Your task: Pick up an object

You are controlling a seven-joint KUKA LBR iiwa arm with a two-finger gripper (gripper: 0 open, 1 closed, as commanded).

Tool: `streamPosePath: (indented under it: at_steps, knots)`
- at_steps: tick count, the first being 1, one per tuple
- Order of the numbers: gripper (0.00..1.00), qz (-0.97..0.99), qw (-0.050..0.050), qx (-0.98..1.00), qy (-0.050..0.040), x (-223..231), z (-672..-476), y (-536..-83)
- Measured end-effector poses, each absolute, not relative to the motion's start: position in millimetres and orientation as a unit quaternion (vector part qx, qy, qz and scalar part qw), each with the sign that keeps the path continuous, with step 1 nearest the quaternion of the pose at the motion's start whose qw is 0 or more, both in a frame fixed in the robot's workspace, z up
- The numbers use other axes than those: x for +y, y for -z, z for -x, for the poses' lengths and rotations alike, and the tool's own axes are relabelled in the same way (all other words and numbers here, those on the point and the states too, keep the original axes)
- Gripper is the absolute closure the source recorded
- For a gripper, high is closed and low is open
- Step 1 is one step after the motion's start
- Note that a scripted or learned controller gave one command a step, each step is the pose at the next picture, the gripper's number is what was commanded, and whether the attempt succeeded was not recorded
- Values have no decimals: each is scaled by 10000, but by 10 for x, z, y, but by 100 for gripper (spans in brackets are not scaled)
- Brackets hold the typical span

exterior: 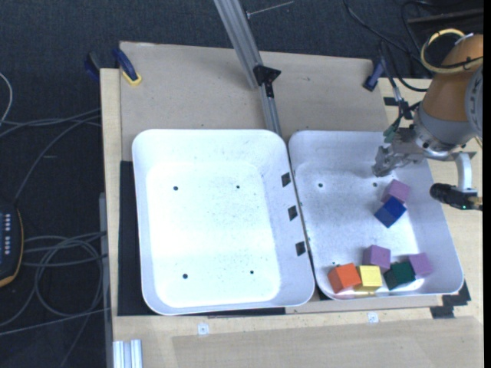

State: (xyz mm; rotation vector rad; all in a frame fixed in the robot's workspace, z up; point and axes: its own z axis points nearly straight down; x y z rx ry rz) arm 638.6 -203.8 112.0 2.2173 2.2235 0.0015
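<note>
My gripper (383,164) hangs over the upper right part of the right bin (337,213), with nothing visible between its fingers. Just below it lie a light purple block (399,189) and a blue block (390,211), touching each other. Along the bin's front edge sit an orange block (346,276), a yellow block (370,277), a green block (400,274) and two purple blocks (377,255) (420,264).
The left bin (207,221) sits beside the right one, joined by black clips (292,211). A slanted metal pole (244,37) crosses the bench's back. Blue clamps (126,66) hold the back corners. Cables lie on the floor at left.
</note>
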Motion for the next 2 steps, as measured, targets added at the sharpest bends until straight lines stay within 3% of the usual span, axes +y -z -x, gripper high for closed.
streamPosePath:
  at_steps: [2]
  knots:
    - [100,-7064,41,7078,-23,-1986,-6497,-2290]
